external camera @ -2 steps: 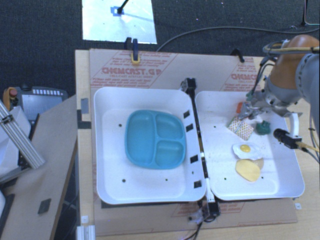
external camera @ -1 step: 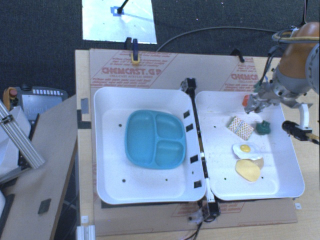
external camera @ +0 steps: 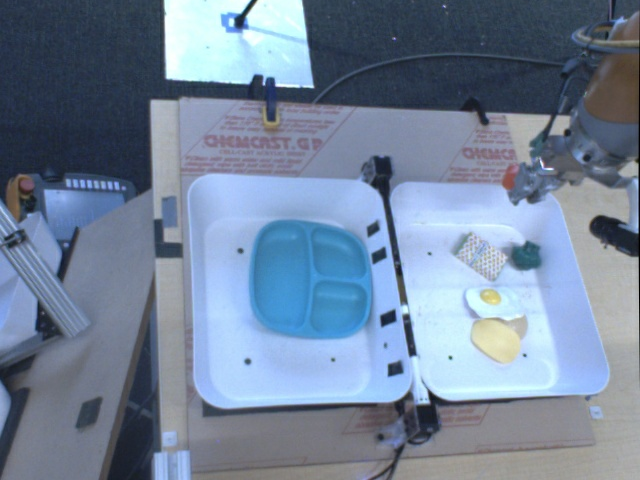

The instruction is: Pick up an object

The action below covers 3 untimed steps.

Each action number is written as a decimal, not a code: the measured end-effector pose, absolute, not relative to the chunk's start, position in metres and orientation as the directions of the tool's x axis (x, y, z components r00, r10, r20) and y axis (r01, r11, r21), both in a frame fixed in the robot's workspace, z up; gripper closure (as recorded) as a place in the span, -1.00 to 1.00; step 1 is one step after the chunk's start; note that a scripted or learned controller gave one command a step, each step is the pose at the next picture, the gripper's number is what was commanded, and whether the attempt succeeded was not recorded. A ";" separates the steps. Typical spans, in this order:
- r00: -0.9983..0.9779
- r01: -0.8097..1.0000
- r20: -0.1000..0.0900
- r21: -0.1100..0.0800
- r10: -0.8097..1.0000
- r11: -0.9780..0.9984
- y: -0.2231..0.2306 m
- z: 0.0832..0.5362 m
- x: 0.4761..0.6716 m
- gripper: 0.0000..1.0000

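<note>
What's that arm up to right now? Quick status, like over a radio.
Gripper above right bin's far corner, nothing seen in it. Fried egg, patterned packet, green toy, yellow piece all lying loose. Path clear.

Arm (external camera: 608,98) cut off at right edge
</note>
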State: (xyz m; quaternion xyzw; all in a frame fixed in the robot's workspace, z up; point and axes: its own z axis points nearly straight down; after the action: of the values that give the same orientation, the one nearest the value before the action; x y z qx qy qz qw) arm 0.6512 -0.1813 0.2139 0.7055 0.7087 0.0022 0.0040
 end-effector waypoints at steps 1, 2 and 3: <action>-0.006 1.000 -0.002 0.007 1.000 0.006 -0.181 0.254 0.653 1.00; -0.009 1.000 0.000 0.003 1.000 0.009 -0.121 0.255 0.662 1.00; -0.009 1.000 0.001 0.002 1.000 0.009 -0.068 0.242 0.664 1.00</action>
State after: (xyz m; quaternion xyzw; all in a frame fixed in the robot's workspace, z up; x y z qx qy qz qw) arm 0.6644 -0.0682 0.2415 0.7040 0.7102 0.0012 0.0005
